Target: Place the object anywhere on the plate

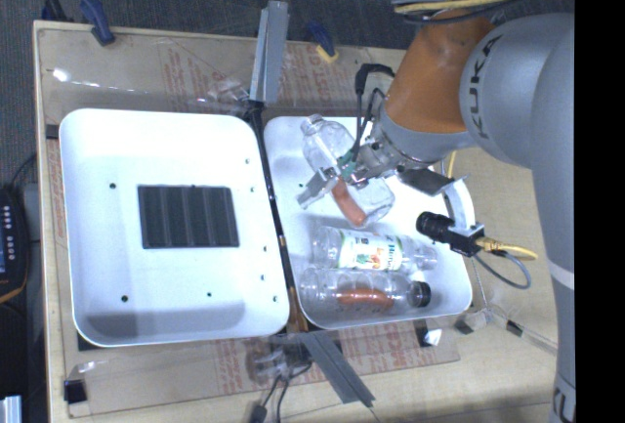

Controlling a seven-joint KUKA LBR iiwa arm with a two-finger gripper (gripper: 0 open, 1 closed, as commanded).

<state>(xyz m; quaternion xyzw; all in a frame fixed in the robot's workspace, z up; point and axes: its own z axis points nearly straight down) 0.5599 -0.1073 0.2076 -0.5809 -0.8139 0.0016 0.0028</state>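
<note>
A: So, from the overhead camera, where does the arm stand?

B: Reaching in from the right, the grey arm with the orange band [439, 69] hangs over the right-hand shallow white bin [283, 187], with its two-finger gripper [337, 179] low in the upper half of that bin.

A: Is it gripping anything?

B: One metal finger [314, 187] slants out to the left. An orange-red sausage-shaped object [350, 204] lies just below the gripper, touching or nearly touching it, but whether it sits between the fingers I cannot tell.

A: What else is in that bin?

B: A clear plastic bottle [320, 140] lies at the upper left, partly under the gripper. Lower down lies a clear bottle with a white printed label [366, 253], and beneath that, along the near wall, a clear bottle with a dark cap and reddish contents [363, 292].

A: And the plate?

B: In the left-hand shallow white bin [98, 314], a dark ribbed rectangular plate [188, 216] lies flat near the middle, well apart from the sausage-shaped object, which is in the other bin.
</note>
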